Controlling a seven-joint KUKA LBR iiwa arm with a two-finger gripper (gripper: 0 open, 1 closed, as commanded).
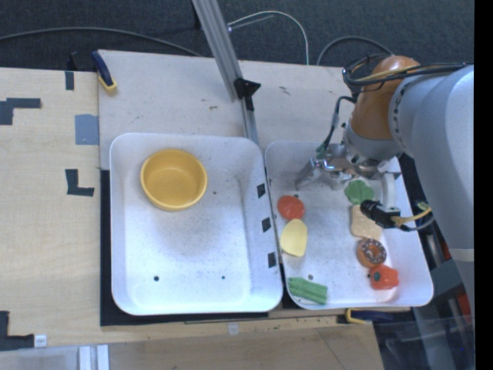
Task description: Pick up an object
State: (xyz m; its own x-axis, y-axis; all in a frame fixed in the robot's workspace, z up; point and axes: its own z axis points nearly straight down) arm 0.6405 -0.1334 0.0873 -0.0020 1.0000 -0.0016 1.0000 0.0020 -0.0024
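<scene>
Camera view, we count: one yellow bowl (173,178) in the left bin (131,284); six small items in the right bin (420,284). Gripper (322,168) above the right bin, possibly empty.

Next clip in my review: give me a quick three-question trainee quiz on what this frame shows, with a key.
1. True or false: the yellow bowl sits in the left bin.
2. Which bin is the gripper over? A) left bin B) right bin C) neither
3. Fill in: the green bean pod lies at the right bin's ____ edge, below the pale yellow piece.

Key: 1 true; 2 B; 3 near (bottom).
</scene>
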